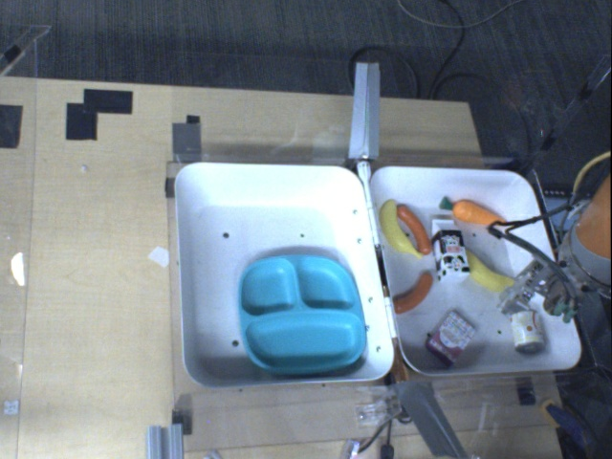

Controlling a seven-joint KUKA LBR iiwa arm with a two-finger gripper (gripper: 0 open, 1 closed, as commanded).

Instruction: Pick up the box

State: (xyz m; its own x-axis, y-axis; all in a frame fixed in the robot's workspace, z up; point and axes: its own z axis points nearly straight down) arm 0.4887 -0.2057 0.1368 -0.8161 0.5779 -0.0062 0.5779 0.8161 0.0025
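A small white box with dark print (450, 252) stands in the middle of the right bin (497, 182). A purple, box-like packet (449, 336) lies near that bin's front edge. My gripper (537, 295) hangs over the right side of the same bin, right of the white box and apart from it. It sits just above a small white cylinder (526, 334). Nothing shows in the gripper's hold.
Around the white box lie a banana (395, 229), two reddish sausages (414, 229) (413, 294), a carrot (474, 212) and a second yellow piece (490, 275). A black cable (524, 240) crosses the right bin. The left bin (210, 199) holds a blue compartment tray (300, 314).
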